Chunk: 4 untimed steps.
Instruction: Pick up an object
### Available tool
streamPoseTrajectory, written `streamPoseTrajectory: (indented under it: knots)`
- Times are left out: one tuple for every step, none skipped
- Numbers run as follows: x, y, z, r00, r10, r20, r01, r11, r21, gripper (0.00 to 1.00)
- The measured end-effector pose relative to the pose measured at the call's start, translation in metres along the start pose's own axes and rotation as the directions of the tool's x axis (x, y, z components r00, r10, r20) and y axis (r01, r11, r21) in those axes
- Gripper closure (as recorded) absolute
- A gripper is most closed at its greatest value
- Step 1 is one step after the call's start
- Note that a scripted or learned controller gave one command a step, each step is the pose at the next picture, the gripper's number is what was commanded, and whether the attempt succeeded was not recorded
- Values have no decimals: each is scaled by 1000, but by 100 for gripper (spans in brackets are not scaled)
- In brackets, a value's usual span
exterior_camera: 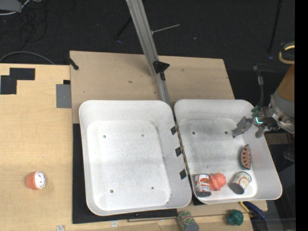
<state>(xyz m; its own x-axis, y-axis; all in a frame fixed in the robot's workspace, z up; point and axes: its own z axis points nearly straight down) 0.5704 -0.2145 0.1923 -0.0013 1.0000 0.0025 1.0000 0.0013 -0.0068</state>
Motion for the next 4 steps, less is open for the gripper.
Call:
streamPoseTrajectory:
  knots:
    - [0, 1, -2, 1000, -2, 1, 2, 1000, -4, 0]
    - [5, -3, 43, 1000, 1, 0, -1, 1000, 0, 0]
    - [6, -4, 97, 1000, 1, 0, -1, 1000, 1, 0]
    - [5, -3, 84, 1000, 3, 1, -3, 1000, -3, 100]
